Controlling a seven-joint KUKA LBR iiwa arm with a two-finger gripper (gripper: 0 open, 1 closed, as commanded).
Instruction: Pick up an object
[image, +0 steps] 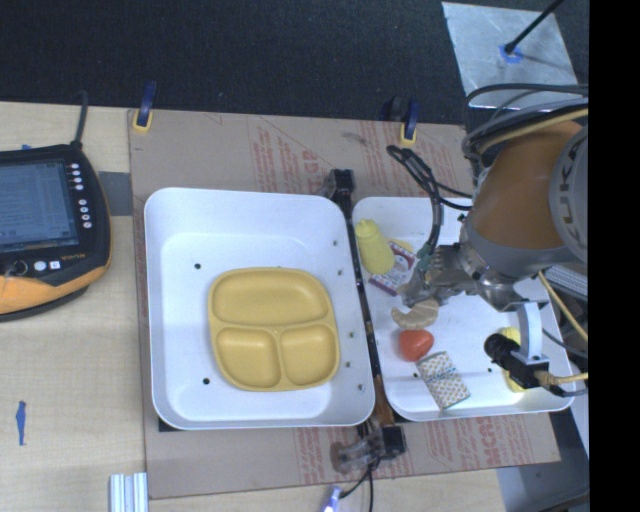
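The right bin (480, 395) holds a yellow squeeze-bottle shape (375, 248), a pink and white packet (401, 264), a tan lumpy piece (416, 316), a red tomato-like piece (415, 344) and a checkered packet (443, 381). My gripper (424, 288) hangs low over the bin's middle, just above the tan piece and right of the pink packet. The wrist body hides its tips, so I cannot see whether anything is held.
The left bin (170, 300) holds a yellow divided plate (272, 328). A control pendant (45, 225) with a screen lies on the bench at far left. The arm's grey and orange body (520, 200) covers the right bin's far right part.
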